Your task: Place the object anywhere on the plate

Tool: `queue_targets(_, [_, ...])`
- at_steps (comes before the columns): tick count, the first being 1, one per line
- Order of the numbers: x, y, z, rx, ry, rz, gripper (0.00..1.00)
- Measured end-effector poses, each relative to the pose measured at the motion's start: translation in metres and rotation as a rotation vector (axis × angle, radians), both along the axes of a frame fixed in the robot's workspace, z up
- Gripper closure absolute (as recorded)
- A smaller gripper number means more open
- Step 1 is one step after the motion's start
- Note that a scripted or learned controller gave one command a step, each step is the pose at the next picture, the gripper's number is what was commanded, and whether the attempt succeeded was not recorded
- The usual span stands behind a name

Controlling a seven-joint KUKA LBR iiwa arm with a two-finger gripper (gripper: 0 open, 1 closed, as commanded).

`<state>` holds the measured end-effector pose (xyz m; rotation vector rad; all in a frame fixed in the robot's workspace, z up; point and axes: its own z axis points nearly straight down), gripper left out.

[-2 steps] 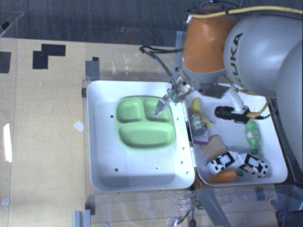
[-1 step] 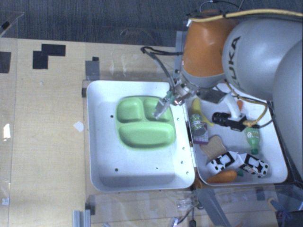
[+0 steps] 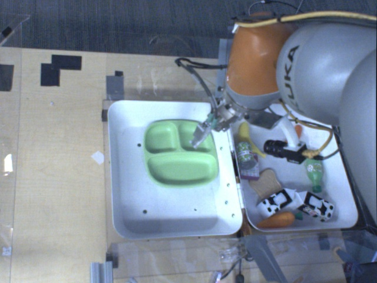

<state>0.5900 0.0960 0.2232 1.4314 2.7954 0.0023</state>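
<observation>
Leftmost, one left bin (image 3: 118, 175), white and shallow. One green plate (image 3: 177, 170) with three compartments is held in its upper half, the large compartment at 6 o'clock.

One gripper (image 3: 200, 135) is seen slanting down over the plate's compartment at 1 o'clock, close to the wall shared by the bins. Whether the claw is released, clenched or grasping something cannot be told, as its tip is small and blurred against the green.

One right bin (image 3: 341, 199), white. Loose items are listed from its left wall:
- yellow item (image 3: 242, 133) at 11 o'clock, its upper end hidden by the arm (image 3: 306, 58)
- purple packet (image 3: 247, 161) just below the yellow item, touching it
- tan item (image 3: 268, 183) near the centre
- orange carrot (image 3: 275, 220) at 7 o'clock, against the front wall
- two black-and-white patterned blocks (image 3: 277, 201) (image 3: 318, 206) at 6 and 5 o'clock
- green bottle (image 3: 314, 173) at 3 o'clock

Which of these items is the one to be placed cannot be told. The bin's back wall is covered by the arm.
</observation>
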Motion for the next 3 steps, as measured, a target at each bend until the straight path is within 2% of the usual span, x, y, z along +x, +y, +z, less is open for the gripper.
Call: queue_targets(3, [0.0000, 0.0000, 0.0000, 0.000, 0.000, 0.000, 0.00])
